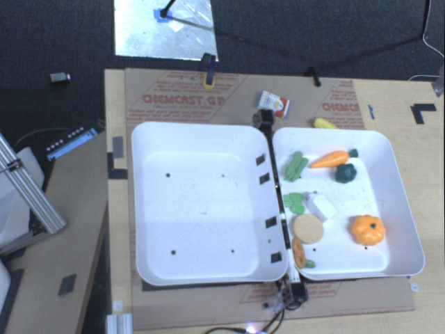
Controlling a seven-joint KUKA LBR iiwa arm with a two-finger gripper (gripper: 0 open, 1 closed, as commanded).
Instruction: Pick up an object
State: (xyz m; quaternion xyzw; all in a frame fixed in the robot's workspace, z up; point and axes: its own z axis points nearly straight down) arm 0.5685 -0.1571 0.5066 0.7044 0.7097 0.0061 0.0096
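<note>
**Toy food crowded 1 of 2 bins**

2 white bins sat side by side on the counter (229, 92). The right bin (400, 207) held an orange pumpkin (368, 229), a carrot (329, 160), green pieces, a white block (322, 206) and a tan disc (307, 228), closely grouped. A yellow item (324, 124) lay outside, hard to identify.

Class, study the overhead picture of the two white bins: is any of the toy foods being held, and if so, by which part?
Nothing is held. The carrot, pumpkin, round cracker and the other pieces all lie loose in the right bin.
</note>
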